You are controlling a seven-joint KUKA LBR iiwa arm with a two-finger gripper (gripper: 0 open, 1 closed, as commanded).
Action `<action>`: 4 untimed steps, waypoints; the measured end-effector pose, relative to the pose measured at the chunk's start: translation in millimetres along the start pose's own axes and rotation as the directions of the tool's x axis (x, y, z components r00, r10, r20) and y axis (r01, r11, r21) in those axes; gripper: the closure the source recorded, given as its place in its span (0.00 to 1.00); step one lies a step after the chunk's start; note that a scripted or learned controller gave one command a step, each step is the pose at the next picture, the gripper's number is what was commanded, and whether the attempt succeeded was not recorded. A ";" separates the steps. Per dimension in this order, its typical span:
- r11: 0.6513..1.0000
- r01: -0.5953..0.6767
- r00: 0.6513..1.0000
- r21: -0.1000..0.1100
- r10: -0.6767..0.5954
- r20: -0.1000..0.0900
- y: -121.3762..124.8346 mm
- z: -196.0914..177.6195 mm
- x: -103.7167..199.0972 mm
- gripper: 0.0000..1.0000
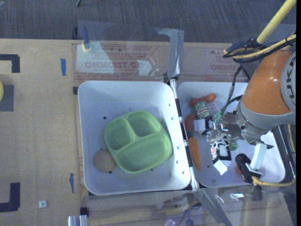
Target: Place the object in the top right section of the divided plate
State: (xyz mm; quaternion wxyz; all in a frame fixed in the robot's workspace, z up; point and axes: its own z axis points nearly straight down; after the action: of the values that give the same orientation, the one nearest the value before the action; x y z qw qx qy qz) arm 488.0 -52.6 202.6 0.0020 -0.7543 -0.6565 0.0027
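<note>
Here's the grey arm (268, 91) reaching in from the right, orange band up top, with the gripper (218, 135) poised over the right bin (221, 89), in the middle of its clutter. Clenched or released? I can't tell from this angle, and nothing can be seen held in it.

Let's go through what's in that bin. An orange carrot (194, 153) lies lengthwise along the left wall, just left of the gripper. Above it, tight to the same wall, is a reddish piece (189, 122). Near the top there's an orange-red elongated piece (205, 99), and a green speckled item (203, 109) is tucked right beneath it. A small white piece (220, 167) sits below the gripper. Any of these could be the object to be placed, and I can't tell which.

Now the left bin (94, 102). The green divided plate (138, 142) sits near the middle, turned at a slight angle, with two small sections on the upper side and one large section below. Its upper-right section (144, 124) faces the wall shared by the two bins. A round tan ball (104, 160) touches the plate's lower-left rim and rests on the bin floor.

Both bins rest on the counter (37, 140), which is marked with strips of blue tape (63, 67).
</note>
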 end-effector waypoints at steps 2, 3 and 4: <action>0.999 0.049 0.999 0.000 -0.049 0.001 59.5 20.1 109.5 1.00; 0.956 -0.293 0.956 -0.001 0.293 0.000 137.3 19.3 94.3 1.00; 0.956 -0.293 0.956 -0.001 0.293 0.000 137.2 19.3 94.7 0.00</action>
State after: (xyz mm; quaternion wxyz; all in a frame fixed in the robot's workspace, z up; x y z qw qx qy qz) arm 636.8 22.2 182.3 0.0011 -0.8432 -0.5377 0.0028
